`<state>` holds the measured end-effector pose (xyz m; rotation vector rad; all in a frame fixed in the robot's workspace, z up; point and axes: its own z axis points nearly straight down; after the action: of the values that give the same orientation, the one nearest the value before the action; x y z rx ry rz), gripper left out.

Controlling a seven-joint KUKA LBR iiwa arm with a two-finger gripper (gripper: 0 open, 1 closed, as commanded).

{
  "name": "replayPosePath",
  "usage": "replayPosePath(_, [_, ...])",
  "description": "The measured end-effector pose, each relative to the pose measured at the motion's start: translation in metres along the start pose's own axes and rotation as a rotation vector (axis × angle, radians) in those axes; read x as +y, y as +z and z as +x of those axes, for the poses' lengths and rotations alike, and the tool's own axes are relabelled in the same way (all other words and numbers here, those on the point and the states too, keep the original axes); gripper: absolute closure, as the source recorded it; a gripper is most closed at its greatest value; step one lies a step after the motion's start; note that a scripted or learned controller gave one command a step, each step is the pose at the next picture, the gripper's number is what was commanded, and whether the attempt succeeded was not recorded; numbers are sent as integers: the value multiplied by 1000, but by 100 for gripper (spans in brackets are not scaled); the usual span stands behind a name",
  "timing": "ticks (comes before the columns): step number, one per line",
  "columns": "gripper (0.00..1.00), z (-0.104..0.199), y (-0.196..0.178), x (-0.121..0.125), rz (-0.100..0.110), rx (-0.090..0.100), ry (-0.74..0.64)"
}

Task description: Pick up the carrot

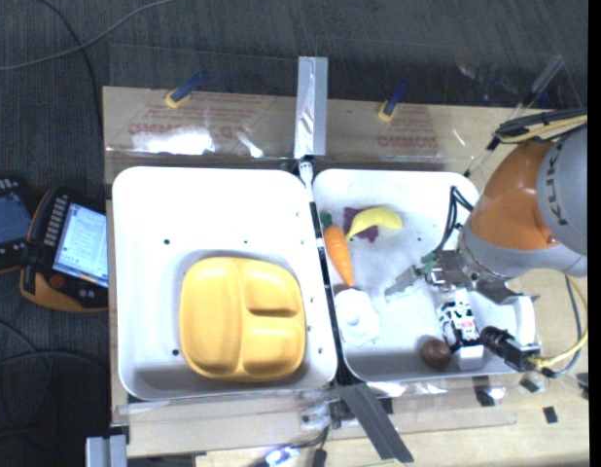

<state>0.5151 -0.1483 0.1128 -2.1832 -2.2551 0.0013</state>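
Reaching in from the right, the grey arm [534, 212] with its orange band hangs over the right-hand bin [398, 178], and its end effector [409, 278] points out toward the middle of that bin. Two thin fingers seem to stick out to the left, low over the white floor, with nothing between them that I can make out; from where I stand I cannot tell whether they are spread or closed.

The carrot [337, 252] lies in the right bin, hard against its left wall, its green top toward the far end and its orange body running toward me. It sits well clear of the end effector. Just beyond it, toward the far side, a yellow banana [375, 223] rests on something purple [351, 217]. Right below the carrot's near tip is a small white cup [355, 315], close to touching it. Near the front wall of the same bin sits a dark brown round thing [437, 352], and beside it a small black-and-white carton [458, 321], partly under the arm's wrist.

The left bin [145, 202] holds a yellow divided tray [242, 316], lying flat toward the near right corner. Both bins sit side by side on the bench [121, 115], with a handheld controller with a lit screen [72, 251] off to the left on the floor.
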Motion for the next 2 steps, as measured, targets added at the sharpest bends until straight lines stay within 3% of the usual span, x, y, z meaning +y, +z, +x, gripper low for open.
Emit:
replayPosePath(1, [0, 60, -70, 65, 0, -2, 11])
replayPosePath(2, [0, 109, -72, 59, 0, -3, -22])
